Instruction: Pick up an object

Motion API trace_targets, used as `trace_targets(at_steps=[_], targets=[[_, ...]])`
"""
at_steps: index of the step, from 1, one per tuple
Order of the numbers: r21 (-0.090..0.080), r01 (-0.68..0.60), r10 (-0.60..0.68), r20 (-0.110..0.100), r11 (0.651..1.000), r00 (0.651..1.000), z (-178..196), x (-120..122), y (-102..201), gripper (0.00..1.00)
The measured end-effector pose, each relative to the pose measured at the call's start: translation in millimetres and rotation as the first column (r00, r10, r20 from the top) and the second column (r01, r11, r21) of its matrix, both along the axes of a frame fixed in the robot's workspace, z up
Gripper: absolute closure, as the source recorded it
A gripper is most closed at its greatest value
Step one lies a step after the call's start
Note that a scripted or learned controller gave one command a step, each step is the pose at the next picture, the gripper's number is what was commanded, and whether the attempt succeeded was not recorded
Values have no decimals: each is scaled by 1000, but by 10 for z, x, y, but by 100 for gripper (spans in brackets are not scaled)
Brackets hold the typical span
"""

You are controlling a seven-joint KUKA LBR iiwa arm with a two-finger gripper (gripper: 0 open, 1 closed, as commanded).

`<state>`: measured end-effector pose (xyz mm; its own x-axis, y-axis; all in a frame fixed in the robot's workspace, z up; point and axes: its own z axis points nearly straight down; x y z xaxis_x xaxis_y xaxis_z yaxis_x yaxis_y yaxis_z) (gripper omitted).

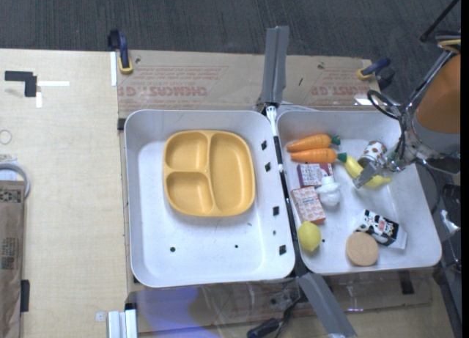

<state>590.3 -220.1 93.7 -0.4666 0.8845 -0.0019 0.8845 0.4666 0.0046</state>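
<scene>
The right bin [425, 204] holds the loose objects. Two orange carrots [311, 149] lie at its back left. Below them are two red-and-white packets [309, 190] and a small white lump [330, 194]. A lemon [309, 236], a round tan disc [362, 249] and a black-and-white carton [382, 228] lie near the front. My gripper [386, 163] reaches in from the right, low over the bin's back right. Its tip is at a yellow banana [364, 174] and a small round white-and-red can [374, 151]. Whether it grips either one is unclear.
The left bin [146, 219] holds a yellow three-part plate [209, 172]. A grey divider post [275, 65] rises between the bins at the back. Cardboard lies behind both bins. Cables and clamps sit at the far right.
</scene>
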Motion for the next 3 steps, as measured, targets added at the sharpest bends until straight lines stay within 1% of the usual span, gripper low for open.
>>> trace_targets(at_steps=[1, 2, 3], targets=[[-1, -129, 129, -4, 992, 992, -16, 56, 306, 0], [-2, -126, 126, -1, 992, 992, 81, 64, 300, 100], [-1, 41, -41, -5, 999, 999, 1140, 94, 1510, 100]])
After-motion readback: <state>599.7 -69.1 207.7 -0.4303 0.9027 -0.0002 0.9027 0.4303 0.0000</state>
